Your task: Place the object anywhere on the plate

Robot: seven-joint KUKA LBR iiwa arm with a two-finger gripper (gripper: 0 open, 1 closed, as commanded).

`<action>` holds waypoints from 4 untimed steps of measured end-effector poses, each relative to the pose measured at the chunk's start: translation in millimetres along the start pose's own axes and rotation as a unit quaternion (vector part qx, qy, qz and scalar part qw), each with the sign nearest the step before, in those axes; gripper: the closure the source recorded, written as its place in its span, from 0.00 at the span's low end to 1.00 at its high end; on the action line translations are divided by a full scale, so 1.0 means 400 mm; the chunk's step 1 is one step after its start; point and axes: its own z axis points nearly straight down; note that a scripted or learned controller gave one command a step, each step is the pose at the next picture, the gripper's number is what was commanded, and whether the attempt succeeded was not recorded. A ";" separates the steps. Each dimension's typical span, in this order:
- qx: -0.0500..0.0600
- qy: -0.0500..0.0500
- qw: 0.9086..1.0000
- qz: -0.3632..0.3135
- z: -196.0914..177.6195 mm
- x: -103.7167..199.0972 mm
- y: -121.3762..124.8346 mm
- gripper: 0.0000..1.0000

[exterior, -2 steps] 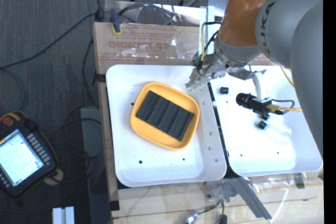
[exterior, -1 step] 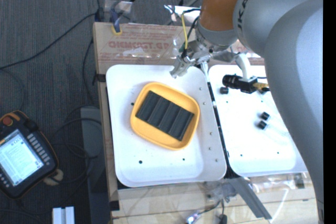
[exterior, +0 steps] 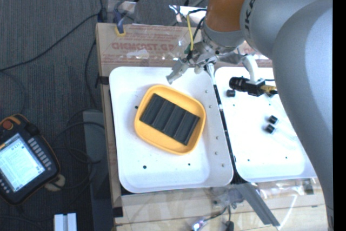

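Observation:
A yellow, rounded-square plate (exterior: 145, 124) lies in the left bin (exterior: 124, 170), a bit left of its middle. A dark grey ridged slab (exterior: 170, 118) rests flat on the plate and covers most of its inside. My gripper (exterior: 186, 68) hangs above the back edge of the left bin, up and to the right of the plate and apart from the slab. Nothing is seen in its grasp.
The right bin (exterior: 270, 162) holds two small black pieces (exterior: 270, 124) near its middle and another small one (exterior: 231, 93) by its left wall. A cardboard sheet (exterior: 143, 46) lies behind the left bin. The grey arm covers the upper right.

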 end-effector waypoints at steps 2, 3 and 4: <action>0.000 0.001 1.000 -0.009 0.024 0.277 0.123 0.00; -0.002 0.001 1.000 0.029 -0.210 0.399 0.178 0.00; 0.000 0.000 1.000 0.028 -0.153 0.447 0.198 0.00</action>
